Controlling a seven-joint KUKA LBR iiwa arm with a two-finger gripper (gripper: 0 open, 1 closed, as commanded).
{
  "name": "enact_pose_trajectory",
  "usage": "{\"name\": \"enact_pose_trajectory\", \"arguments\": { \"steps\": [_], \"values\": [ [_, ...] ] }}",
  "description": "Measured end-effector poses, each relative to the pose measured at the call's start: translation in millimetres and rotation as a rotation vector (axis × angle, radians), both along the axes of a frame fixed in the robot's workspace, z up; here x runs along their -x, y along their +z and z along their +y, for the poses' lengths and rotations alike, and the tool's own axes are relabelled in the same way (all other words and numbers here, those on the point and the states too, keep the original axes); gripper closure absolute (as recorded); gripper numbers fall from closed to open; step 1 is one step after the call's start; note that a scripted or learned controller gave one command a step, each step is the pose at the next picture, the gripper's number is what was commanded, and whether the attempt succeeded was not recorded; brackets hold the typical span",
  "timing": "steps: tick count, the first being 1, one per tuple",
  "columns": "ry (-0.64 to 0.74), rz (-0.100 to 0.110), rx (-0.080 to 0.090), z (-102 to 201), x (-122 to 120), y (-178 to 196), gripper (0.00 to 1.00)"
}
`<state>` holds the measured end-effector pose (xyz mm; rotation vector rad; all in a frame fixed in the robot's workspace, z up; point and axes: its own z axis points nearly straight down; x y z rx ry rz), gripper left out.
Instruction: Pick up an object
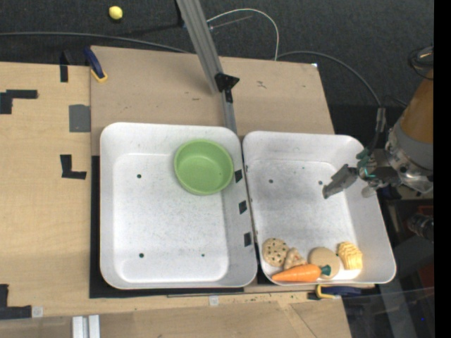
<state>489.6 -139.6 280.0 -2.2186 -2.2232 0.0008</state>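
Hovering over the right bin [366, 220] near its right rim, the jaws [337, 184], spread uncertain, nothing visibly held.

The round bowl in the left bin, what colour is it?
The round plastic bowl is light green, seen clearly in the camera view.

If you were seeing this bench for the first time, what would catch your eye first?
Probably the round green plastic bowl at the far right of the left white bin. Next, the toy foods bunched along the right white bin's near edge, led by the orange carrot, with the gripper hovering above that bin's right side.
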Motion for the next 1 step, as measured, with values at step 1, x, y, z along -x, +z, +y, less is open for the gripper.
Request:
{"name": "enact_pose_trajectory", "arguments": {
  "steps": [1],
  "values": [
    [0.0,0.0,0.0,-0.2,0.0,0.0,0.0]
  ]
}}
